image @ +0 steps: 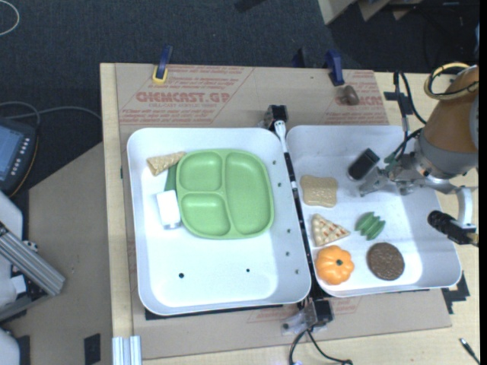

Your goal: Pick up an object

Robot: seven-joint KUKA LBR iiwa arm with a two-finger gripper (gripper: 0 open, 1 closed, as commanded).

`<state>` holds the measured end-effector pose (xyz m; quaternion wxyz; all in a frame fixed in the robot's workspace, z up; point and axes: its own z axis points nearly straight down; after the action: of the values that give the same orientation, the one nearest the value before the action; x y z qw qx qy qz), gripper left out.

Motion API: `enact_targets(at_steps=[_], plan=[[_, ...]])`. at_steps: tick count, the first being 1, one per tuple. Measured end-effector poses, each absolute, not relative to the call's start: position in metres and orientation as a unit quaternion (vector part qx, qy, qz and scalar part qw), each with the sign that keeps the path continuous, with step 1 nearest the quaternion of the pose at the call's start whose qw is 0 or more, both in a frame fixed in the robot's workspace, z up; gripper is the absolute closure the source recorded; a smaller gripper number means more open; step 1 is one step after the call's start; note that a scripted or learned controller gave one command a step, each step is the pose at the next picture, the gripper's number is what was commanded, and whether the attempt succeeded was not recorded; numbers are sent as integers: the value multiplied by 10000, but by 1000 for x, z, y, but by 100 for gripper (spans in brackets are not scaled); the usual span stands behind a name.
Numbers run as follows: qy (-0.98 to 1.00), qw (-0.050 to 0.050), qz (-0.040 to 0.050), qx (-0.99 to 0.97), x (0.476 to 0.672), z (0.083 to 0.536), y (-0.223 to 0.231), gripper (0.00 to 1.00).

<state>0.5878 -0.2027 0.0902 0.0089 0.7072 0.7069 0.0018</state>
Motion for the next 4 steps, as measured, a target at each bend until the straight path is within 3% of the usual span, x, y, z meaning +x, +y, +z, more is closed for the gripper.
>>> enact_targets(at_steps=[1,3,4], plan=[[7068,25,4,7074,584,96,-200,100],[7079,37,17,7063,594,199,-200,100],[7077,28,12,7065,595,227,-200,100]])
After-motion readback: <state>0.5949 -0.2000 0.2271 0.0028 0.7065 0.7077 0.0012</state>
